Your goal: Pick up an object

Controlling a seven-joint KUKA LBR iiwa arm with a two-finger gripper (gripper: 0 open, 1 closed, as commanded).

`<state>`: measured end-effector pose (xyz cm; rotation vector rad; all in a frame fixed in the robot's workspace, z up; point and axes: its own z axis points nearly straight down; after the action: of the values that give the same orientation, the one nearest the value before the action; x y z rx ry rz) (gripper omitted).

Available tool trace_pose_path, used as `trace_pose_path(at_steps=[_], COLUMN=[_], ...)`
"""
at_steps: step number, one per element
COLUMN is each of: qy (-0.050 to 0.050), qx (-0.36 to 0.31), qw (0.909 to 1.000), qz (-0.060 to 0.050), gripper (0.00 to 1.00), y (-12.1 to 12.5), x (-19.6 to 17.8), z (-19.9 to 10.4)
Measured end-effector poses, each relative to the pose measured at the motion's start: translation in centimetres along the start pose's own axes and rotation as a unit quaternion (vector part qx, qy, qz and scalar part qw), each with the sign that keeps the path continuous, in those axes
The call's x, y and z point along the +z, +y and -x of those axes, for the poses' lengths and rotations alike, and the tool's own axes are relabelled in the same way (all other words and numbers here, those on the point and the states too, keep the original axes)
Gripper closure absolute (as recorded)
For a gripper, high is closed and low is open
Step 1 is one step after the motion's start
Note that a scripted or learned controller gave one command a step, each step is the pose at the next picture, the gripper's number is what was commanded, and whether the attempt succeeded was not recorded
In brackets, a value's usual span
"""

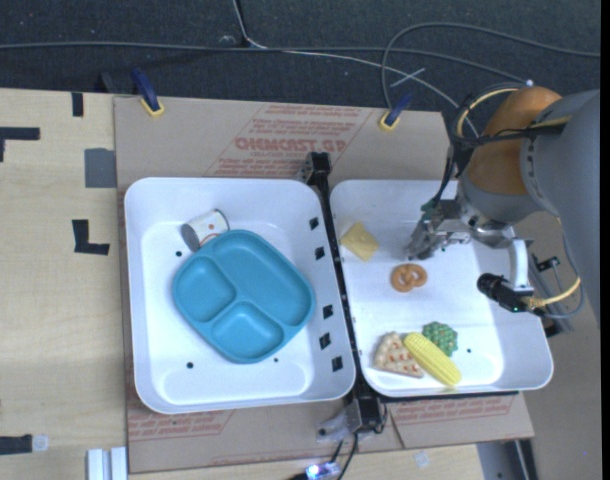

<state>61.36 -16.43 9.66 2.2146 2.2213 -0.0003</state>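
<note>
Gripper (422, 245) low in right bin (520, 373), finger state impossible to tell, just up-right of small toy pretzel (408, 277): likely light, stiff, looped; best pinched across outer rim.

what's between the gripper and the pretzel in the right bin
Only bare white bin floor, in the camera view, between the two-finger gripper and the small brown pretzel.

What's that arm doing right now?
Gripper low in right bin, nothing seen held. Pretzel just beside it, cheese wedge further left. Path clear.
</note>
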Motion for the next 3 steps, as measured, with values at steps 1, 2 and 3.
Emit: trace_pose_path(at_steps=[1,2,3], qy=[0.002,0.001,0.002], qx=[0.001,0.001,0.001], qw=[1.0000,1.0000,1.0000], qz=[0.000,0.000,-0.001], gripper=[1.00,1.00,1.00], y=[0.0,0.5,0.6], x=[-6.2,-10.6,-15.8], z=[-0.4,0.0,0.0])
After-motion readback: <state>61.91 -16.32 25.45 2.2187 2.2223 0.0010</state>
